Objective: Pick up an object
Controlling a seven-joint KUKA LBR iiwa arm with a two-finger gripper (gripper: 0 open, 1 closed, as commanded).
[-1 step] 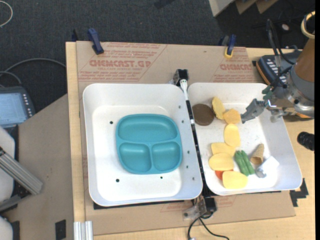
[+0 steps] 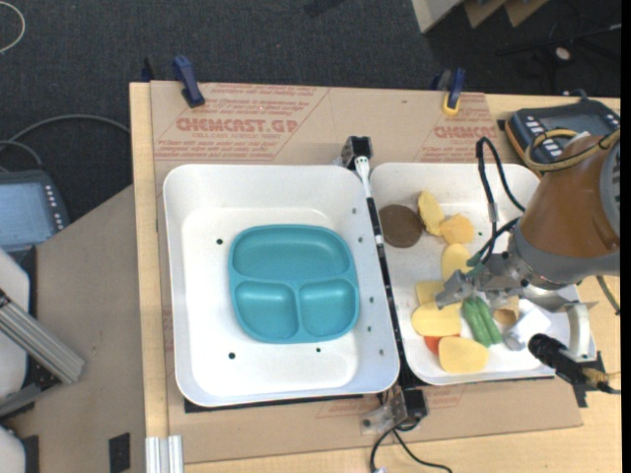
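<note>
The right bin (image 2: 419, 180) holds several toy food pieces: a brown disc (image 2: 400, 225), yellow pieces (image 2: 456, 230) near the middle, a yellow slice (image 2: 435, 319), a yellow-orange round (image 2: 462, 354) at the front and a green pod-shaped piece (image 2: 480, 320). My gripper (image 2: 480, 304) hangs low over the front of this bin, right above the green piece and next to the yellow slice. The wrist and its orange band (image 2: 567, 210) cover the bin's right part. Nothing is visibly lifted.
In the left bin (image 2: 187, 215) lies a teal three-compartment plate (image 2: 293, 282). A black divider strip (image 2: 373, 225) runs between the bins. A blue clamp (image 2: 187, 80) and a yellow clamp (image 2: 453, 90) sit on the bench's far edge. A control pendant (image 2: 552, 134) lies at the back right.
</note>
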